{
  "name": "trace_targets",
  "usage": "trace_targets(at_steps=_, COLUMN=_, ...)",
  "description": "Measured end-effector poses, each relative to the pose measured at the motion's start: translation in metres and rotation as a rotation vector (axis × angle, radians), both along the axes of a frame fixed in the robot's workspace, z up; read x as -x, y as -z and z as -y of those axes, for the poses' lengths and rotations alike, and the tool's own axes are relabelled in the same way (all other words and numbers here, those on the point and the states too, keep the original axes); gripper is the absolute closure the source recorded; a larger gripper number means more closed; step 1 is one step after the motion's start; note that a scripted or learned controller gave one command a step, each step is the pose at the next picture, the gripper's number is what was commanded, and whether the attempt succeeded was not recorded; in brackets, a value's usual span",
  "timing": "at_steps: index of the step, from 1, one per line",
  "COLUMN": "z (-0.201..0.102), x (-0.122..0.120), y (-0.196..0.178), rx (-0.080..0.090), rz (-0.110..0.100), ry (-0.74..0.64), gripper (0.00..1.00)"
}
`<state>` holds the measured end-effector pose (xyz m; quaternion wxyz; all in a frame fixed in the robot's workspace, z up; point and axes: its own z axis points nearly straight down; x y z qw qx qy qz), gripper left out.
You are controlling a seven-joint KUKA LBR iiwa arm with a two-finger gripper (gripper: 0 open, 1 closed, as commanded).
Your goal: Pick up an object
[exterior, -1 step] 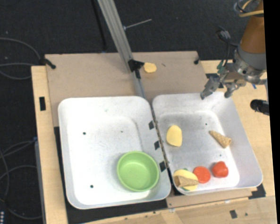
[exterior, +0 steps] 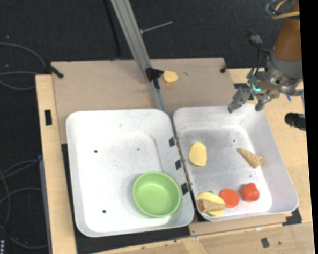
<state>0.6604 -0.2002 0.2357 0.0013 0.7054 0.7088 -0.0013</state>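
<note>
While the gripper (exterior: 247, 103) hangs spread wide and holding nothing above the right bin's (exterior: 267, 144) one o'clock corner, we see a yellow lemon-like piece (exterior: 198, 154) at nine o'clock inside. A tan cone (exterior: 250, 157) lies at three, two red tomatoes (exterior: 240, 195) at five; the left bin (exterior: 95, 133) holds a green bowl (exterior: 156, 193).

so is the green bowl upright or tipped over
Upright. The green bowl sits in the left bin near its front right corner with its round opening facing up, and its inside looks empty.
</note>
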Motion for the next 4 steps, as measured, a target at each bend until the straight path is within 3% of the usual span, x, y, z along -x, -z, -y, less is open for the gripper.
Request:
trace_targets(at_steps=3, z=0.005, x=-0.007, y=0.136, rx=0.0, rz=-0.003, ry=-0.002, gripper=0.0)
trace_targets(at_steps=4, z=0.007, x=-0.009, y=0.122, rx=0.005, rz=0.004, ry=-0.006, gripper=1.0)
